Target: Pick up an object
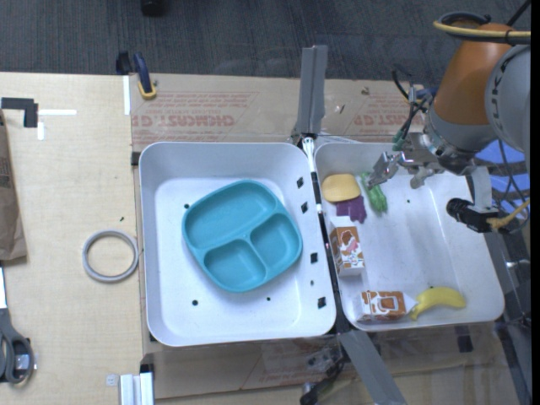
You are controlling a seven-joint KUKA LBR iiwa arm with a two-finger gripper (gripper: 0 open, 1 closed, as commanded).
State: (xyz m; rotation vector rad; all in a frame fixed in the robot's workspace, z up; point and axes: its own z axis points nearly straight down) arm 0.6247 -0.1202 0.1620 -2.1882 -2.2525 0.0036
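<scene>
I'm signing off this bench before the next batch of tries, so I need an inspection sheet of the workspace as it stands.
Surface: two white bins side by side, left bin and right bin, on a cardboard-covered bench.
Job's things: in the right bin, a yellow item, purple piece, green piece, two small cartons, a banana.
Clutter: teal divided plate in the left bin; tape ring and scissors on the bench.
Grippers: gripper above the right bin's far end, near the green piece; nothing seen between its fingers.
Cables: wires along the wrist.
Surroundings: dark floor beyond the bench.
</scene>
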